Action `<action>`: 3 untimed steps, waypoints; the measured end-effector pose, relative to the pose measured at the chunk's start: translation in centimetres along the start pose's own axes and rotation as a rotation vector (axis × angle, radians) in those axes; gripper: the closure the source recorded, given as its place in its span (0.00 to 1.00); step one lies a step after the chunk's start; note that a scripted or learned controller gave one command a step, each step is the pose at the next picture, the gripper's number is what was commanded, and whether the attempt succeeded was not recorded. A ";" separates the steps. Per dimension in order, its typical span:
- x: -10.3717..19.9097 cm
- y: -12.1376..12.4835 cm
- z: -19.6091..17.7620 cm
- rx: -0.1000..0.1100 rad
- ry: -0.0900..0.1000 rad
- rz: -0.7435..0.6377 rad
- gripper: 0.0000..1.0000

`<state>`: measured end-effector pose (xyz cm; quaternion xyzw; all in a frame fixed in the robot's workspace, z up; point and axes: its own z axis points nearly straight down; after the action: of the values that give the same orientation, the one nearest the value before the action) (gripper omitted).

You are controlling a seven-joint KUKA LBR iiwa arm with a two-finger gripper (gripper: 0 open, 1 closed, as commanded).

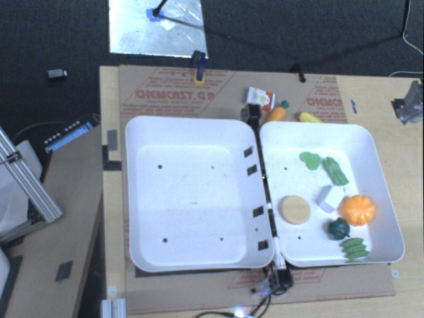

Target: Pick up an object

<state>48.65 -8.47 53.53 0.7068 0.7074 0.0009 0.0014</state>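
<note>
I am targeting the pumpkin [358, 209], lying apart in the right bin [381, 167]; my hand's [409, 105] state I cannot tell.

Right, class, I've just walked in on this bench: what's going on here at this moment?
Nothing is being handled right now. Two white bins sit side by side. The right bin holds the toys: an orange pumpkin, a tan disc, a small white block, and several green pieces, including a dark green one beside the pumpkin. All of them lie loose on the bin floor, so no pick has succeeded yet.
</note>
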 end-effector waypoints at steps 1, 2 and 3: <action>0.6 0.0 0.0 0.000 0.000 -0.002 1.00; 0.8 0.0 0.0 0.000 0.000 -0.002 1.00; 1.2 0.0 0.0 0.000 0.000 -0.002 1.00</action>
<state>48.66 -7.28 53.53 0.7060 0.7082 0.0008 0.0013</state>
